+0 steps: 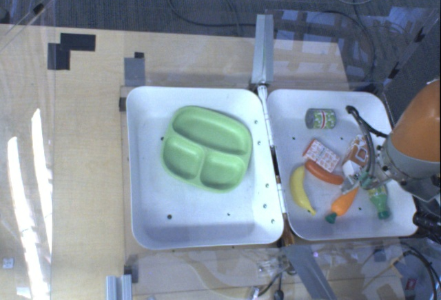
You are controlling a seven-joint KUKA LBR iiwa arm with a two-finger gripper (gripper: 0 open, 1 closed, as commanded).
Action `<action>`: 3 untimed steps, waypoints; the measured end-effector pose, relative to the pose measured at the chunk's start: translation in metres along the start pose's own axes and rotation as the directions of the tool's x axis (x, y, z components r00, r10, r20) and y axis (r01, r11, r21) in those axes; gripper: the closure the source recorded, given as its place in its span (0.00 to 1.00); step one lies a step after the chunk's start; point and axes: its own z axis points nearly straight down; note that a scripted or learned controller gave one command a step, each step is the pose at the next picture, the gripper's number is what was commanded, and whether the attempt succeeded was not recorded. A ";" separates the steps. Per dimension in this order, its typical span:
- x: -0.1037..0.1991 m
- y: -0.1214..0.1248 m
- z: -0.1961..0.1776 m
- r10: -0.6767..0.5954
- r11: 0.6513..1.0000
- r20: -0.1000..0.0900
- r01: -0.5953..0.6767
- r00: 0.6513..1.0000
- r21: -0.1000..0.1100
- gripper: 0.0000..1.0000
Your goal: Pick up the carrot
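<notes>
Carrot [342, 203] lies in the right bin [296, 223], just right of the banana [300, 188]. Gripper [365, 178] sits at the carrot's upper end; grip state: cannot tell. Risk: green bottle [380, 203] and sausage [324, 172] crowd it, so a wrong catch is likely.

The tabletop [76, 174] is light brown wood. Two flat white bins sit right on it, side by side — the left bin [148, 223] and the right bin [386, 228] touch along the middle. Near the far left corner, black tape [67, 50] is stuck to the wood — blocky shapes. A small grey block [135, 70] stands just behind the left bin.
</notes>
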 end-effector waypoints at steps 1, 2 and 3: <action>-0.012 0.004 0.040 0.316 0.949 -0.003 -0.316 0.949 0.000 0.00; 0.053 0.024 -0.041 0.023 1.000 0.000 -0.023 1.000 0.000 0.00; 0.033 0.015 0.040 -0.069 0.998 0.001 0.069 0.998 -0.003 0.00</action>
